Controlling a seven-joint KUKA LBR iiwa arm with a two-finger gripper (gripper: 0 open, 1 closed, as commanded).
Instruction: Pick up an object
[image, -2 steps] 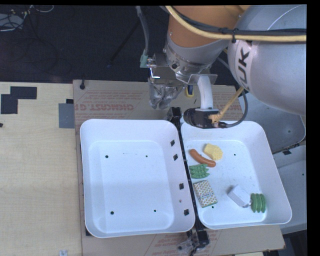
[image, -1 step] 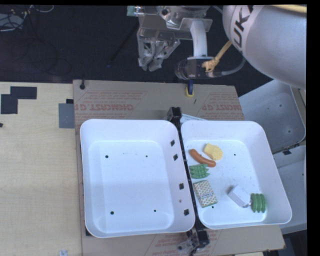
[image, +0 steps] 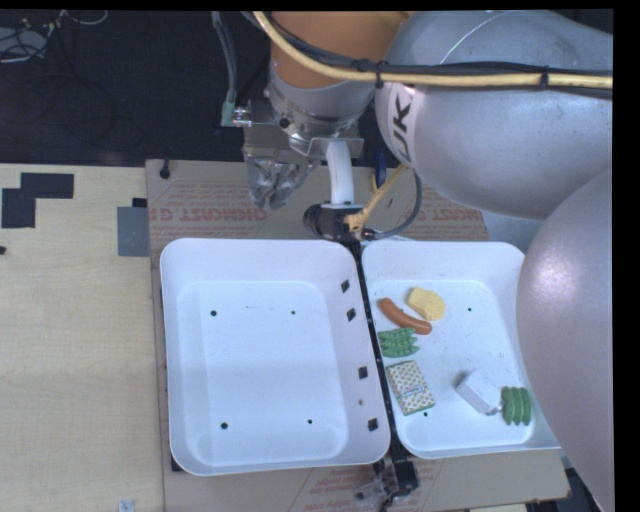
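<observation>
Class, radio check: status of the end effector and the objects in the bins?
End effector above the left bin's far edge. Hot dog, yellow piece and green pods untouched in right bin. Nothing obstructing.

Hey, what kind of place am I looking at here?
Probably a robotics lab test bench: a grey arm reaches over two white bins, the right one holding small toy foods such as a sausage, with loose cables behind.
</observation>
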